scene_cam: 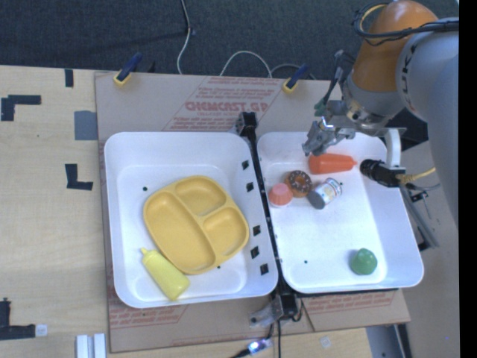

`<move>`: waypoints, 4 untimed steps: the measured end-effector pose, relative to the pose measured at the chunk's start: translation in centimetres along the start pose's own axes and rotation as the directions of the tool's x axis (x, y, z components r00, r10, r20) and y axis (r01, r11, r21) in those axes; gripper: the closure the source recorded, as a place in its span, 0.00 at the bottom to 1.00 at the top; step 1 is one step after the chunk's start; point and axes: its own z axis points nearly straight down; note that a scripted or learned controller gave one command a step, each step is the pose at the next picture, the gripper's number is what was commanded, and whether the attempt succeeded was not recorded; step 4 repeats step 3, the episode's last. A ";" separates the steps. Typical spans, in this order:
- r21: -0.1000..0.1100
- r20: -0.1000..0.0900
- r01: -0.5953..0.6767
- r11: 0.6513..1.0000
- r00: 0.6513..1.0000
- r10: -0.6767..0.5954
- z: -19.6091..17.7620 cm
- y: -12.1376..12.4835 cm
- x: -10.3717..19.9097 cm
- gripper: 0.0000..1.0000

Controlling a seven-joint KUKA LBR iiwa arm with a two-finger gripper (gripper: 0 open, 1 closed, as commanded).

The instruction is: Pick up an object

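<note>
The right bin [387, 278] holds an orange carrot [333, 163], a brown sprinkled doughnut [299, 183], a small pink round piece [280, 195], a silver can [326, 192] lying on its side and a green ball [364, 261]. My gripper [318, 142] hangs over the bin's far side, just above and left of the carrot's left end. Nothing visible is lifted off the bin floor.
The left bin [119, 155] carries a yellow divided plate [195, 222] and a yellow squeeze bottle [165, 273] at its near left corner. A black divider [257, 200] runs between the bins. A black fitting [376, 171] on the arm sits at the right bin's far right rim.
</note>
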 end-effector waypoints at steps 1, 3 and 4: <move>0.001 0.000 0.000 1.000 1.000 0.000 0.5 -0.5 5.1 1.00; -0.001 0.000 0.002 1.000 1.000 -0.002 -1.8 -3.0 16.2 1.00; -0.001 0.000 0.002 1.000 1.000 -0.002 -1.8 -3.0 16.2 1.00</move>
